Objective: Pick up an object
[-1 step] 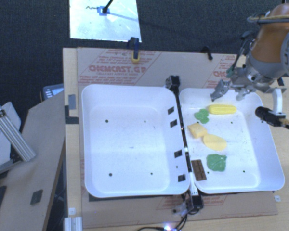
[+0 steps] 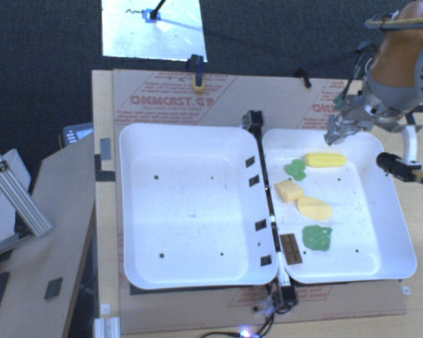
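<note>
Five objs: clustered in right bin (image 2: 391,220).
Gripper (image 2: 336,134): above corn (image 2: 325,160), at its 12 o'clock; open/closed can't be told.
Risk: corn likely rolled off if pinched off-centre.

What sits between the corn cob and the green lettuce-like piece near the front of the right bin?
In the camera view, between the corn cob and green piece lie a yellow cheese-like wedge and a pale yellow oval piece.

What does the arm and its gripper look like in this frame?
The arm has a rounded orange band over a grey wrist section. Its gripper is a small grey metallic assembly. Thin dark cables run alongside the wrist, and a white bracket carrying a black cylindrical part hangs off the arm's side.
</note>
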Motion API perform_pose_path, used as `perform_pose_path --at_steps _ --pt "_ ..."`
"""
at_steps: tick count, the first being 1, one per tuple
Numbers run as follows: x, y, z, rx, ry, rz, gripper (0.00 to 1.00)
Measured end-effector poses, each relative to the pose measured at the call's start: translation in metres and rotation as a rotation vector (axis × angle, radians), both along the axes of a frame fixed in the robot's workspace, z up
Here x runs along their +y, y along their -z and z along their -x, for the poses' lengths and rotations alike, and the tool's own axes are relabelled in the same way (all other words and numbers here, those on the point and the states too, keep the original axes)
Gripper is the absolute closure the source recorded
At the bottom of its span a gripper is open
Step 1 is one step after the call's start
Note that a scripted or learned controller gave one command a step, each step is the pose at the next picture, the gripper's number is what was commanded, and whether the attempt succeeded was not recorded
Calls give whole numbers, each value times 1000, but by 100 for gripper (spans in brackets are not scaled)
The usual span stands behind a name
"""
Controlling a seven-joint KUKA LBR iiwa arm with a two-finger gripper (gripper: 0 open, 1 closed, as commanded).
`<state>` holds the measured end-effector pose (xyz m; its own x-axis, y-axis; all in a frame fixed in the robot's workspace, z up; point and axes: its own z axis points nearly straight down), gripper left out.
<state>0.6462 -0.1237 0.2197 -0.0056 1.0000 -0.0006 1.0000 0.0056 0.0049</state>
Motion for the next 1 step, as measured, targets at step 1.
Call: perform_pose_path --at_steps 1 --pt "62 -171 26 -15 -6 -1 100"
